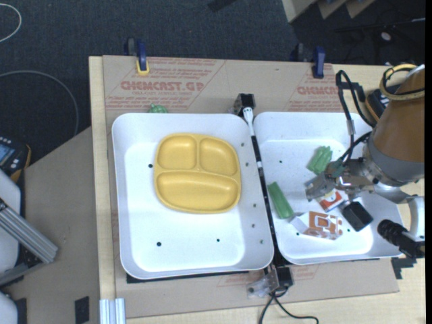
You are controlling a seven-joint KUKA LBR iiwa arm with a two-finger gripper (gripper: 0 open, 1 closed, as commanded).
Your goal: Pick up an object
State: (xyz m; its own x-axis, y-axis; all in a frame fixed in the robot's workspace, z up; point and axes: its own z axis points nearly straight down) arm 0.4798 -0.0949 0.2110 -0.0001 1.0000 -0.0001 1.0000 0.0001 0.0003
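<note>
Nearest, in the right bin [290, 252]: a flat orange-and-white packet [322, 224] with a small black block [356, 216] just to its right. Left of these, against the bin's left wall, a green stick [279, 200], long axis running near-right to far-left. Just beyond the packet, slightly right: the gripper [337, 186], low over the clutter, nothing visibly clamped; whether spread or pinched, impossible to tell. Farther still, a second green piece [320, 159], tilted. Closest candidate: probably the packet, directly nearward of the claw.
</note>
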